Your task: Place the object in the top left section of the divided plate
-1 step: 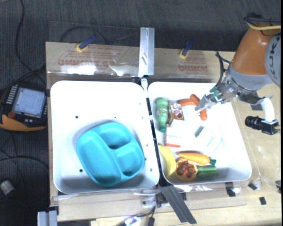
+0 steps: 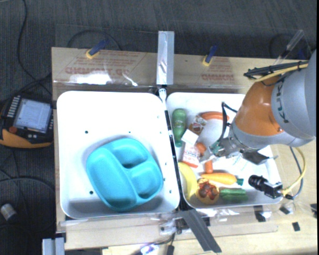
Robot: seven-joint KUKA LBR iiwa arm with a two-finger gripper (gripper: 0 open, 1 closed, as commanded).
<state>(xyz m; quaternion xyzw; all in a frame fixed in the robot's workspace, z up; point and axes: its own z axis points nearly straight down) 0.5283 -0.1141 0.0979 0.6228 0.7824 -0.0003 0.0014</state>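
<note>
camera view: the pincer (image 2: 219,149) hangs low over the right bin's (image 2: 274,166) food pile, its state hidden, so i cannot tell. the divided plate (image 2: 124,172) lies well leftward, its long axis slanting.

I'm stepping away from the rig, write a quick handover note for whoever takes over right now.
Gripper: low over the clutter in the right bin; whether it is open, shut or holding anything cannot be told from this view.
Divided plate: blue, in the left bin, nothing in any section.
Toy food: banana, green bottle, carrot and the rest lie in the right bin.
Done: nothing placed.
Left: pick an object, carry it across, set it in the plate's top left section.
</note>
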